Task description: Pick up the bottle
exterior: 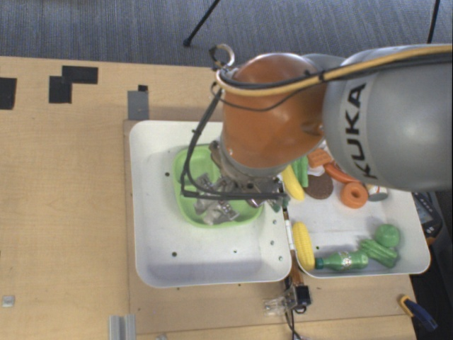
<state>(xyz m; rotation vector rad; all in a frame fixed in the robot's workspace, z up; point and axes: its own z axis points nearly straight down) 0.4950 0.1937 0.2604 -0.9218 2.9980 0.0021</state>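
Arm [340, 112] is reaching in from the right of the frame and hanging over the left bin [159, 261], orange band [272, 112] sitting mid-frame and covering most of what's below it. Gripper [219, 200] is hovering low over a green bowl [185, 197] at the centre of the frame, in the left bin; metal parts are showing against the bowl's inside, but I cannot tell how far apart the fingers are or whether anything is in them, wrist is blocking it. Bottle [342, 261], green with a label, is lying on its side along the lower edge of the right bin [421, 257], lower right of frame, just beside a yellow corn [303, 245] on its left and a green toy [382, 245] on its right. Further up in that bin an orange ring [354, 195] and a brown disc [320, 187] are lying near the arm. Judgement: gripper is working in the wrong bin, well apart from the bottle, so a close here would likely catch the bowl or nothing. If it goes across, risks are the bottle rolling since it's lying flat, fingers pinching the corn or green toy instead since they're crowding it, and fingers hitting the bin wall because the bottle is tight against the rim.
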